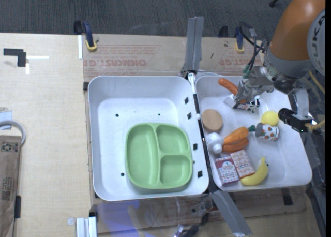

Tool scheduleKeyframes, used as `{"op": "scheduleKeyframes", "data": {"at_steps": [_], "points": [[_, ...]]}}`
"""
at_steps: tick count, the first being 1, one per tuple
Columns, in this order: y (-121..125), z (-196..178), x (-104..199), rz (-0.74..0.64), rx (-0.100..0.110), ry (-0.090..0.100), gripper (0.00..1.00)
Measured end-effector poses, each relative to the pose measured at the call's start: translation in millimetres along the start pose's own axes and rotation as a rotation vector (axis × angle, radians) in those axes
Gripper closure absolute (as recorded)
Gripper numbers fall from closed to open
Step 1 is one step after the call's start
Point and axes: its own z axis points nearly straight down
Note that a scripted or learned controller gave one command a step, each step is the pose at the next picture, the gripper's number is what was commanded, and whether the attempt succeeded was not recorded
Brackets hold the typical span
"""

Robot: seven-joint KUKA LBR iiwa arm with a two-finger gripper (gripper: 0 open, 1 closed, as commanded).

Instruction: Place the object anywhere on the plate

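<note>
- The green plate, split into three compartments, lies flat in the left bin, toward its near right part; nothing lies on it.
- The right bin holds the loose things: a carrot at the far end, a tan round piece by the left wall, and a second, larger carrot near the middle.
- Just near of that larger carrot lies a reddish sausage-like piece, and left of it a small white thing.
- A red packet lies at the near end, with a banana touching its right side.
- A yellow ball sits toward the right, and just near of it a small patterned toy.
- The hand hangs over the far part of the right bin, close beside the far carrot and over a small black-and-white thing; I cannot tell how its tips stand, nor whether it holds anything.
- The grey arm with its orange band comes in from the far right.
- Both bins rest on a pale wooden surface, with brown cardboard behind them.
</note>
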Motion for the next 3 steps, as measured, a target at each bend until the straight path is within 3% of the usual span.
{"op": "scheduleKeyframes", "data": {"at_steps": [1,2,3], "points": [[-3.8,20.1,14.6,-0.031,0.001,0.001,1.0],[-48.6,33.0,98.4,-0.053,0.001,0.001,1.0],[-99.2,33.1,137.1,-0.483,0.001,0.002,1.0]]}}
